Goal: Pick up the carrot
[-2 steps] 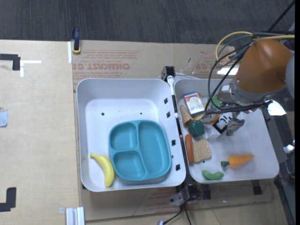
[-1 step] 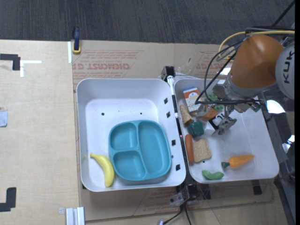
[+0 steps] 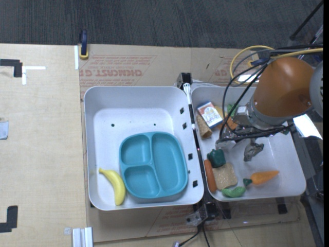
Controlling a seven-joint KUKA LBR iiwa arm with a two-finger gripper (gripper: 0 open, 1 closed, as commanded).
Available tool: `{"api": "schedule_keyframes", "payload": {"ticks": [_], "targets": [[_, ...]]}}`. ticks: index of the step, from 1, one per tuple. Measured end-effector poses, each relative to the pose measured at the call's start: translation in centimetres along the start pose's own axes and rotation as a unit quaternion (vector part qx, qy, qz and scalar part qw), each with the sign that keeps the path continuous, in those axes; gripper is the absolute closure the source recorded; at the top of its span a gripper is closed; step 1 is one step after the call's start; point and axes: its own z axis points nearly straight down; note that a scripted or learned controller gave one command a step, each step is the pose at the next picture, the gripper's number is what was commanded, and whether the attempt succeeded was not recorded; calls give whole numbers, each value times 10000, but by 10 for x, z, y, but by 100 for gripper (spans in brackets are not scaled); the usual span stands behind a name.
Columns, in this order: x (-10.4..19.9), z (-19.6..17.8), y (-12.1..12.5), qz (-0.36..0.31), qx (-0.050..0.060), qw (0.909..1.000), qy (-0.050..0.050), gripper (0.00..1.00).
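The carrot (image 3: 266,177) is orange with a small green top. It lies flat near the front right corner of the right bin (image 3: 293,189), its tip pointing right. My gripper (image 3: 237,145) hangs over the middle of that bin, up and to the left of the carrot and apart from it. Its fingers (image 3: 253,151) stand open with only bare bin floor showing between them. The orange wrist band (image 3: 282,89) covers the bin's back right part.
Around the gripper lie a dark green vegetable (image 3: 217,157), a bread slice (image 3: 225,176), a red sausage (image 3: 208,175), a green pod (image 3: 234,191) and a small carton (image 3: 209,115). The left bin (image 3: 103,117) holds a teal divided plate (image 3: 153,164) and a banana (image 3: 115,184).
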Motion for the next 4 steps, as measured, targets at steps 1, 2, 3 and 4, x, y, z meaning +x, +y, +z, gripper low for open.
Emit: {"api": "schedule_keyframes", "payload": {"ticks": [1,2,3,4], "targets": [[22,-8,-64,622,31,9981,-16,0],[94,-28,-28,-2057,6,9786,-6,0],[126,-1,31,-2622,34,9650,-64,0],[120,-15,23,-2612,185,9651,-94,100]]}}
